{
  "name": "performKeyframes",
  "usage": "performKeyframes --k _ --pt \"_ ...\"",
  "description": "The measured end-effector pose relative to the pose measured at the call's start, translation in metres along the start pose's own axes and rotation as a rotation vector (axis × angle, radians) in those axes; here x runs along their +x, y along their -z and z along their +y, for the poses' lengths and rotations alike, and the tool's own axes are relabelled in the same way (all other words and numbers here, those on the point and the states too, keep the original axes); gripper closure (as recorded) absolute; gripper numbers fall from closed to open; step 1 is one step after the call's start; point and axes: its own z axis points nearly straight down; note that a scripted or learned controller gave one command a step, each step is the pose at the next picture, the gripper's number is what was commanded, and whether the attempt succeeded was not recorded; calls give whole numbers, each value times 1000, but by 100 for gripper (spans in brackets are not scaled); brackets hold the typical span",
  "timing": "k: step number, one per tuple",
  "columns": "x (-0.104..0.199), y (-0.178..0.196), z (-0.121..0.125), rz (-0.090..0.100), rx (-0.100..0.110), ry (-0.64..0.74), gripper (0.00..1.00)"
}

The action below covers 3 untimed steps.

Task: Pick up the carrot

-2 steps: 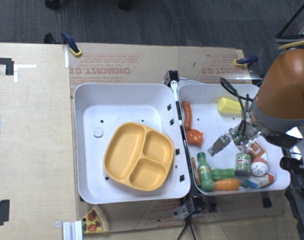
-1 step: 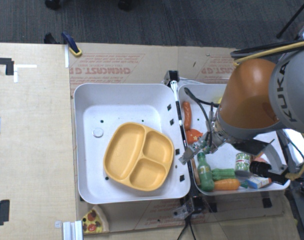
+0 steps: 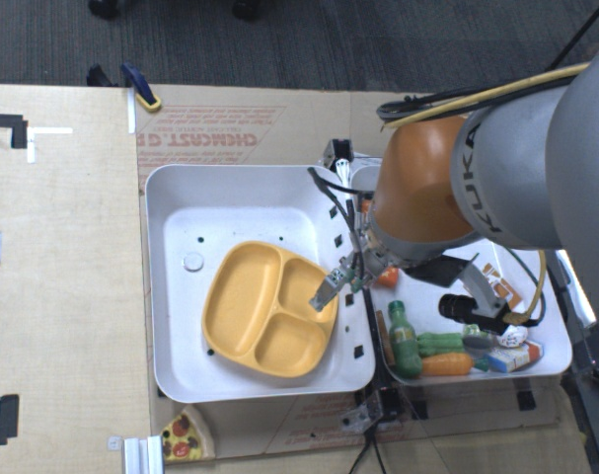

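The carrot (image 3: 446, 364) is seen lying flat in the right bin (image 3: 561, 355), near its front wall, touching a green veg (image 3: 439, 344) behind it and just beside a green bottle (image 3: 402, 340). It is judged light, stiff, smooth plastic, prob. slippery; best pinched across the mid-body. The left bin (image 3: 171, 225) holds a yellow divided plate (image 3: 264, 307). The gripper (image 3: 339, 282) hangs over the plate's right rim, w/ nothing held; open or clenched can't be told.

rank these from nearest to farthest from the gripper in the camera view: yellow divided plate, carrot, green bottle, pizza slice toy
1. Yellow divided plate, in the left bin, right under the gripper.
2. Green bottle, in the right bin, past the divider.
3. Carrot, right bin, just beyond the bottle.
4. Pizza slice toy, outside the bins at the bench's near edge.
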Motion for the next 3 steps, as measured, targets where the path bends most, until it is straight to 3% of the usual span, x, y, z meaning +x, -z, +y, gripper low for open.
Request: performKeyframes --k 1,2,3 --pt "-3 -6 5 -3 9 37 0" --pt "-27 8 -1 -47 1 9 100" --pt "37 44 17 18 18 -392 100"
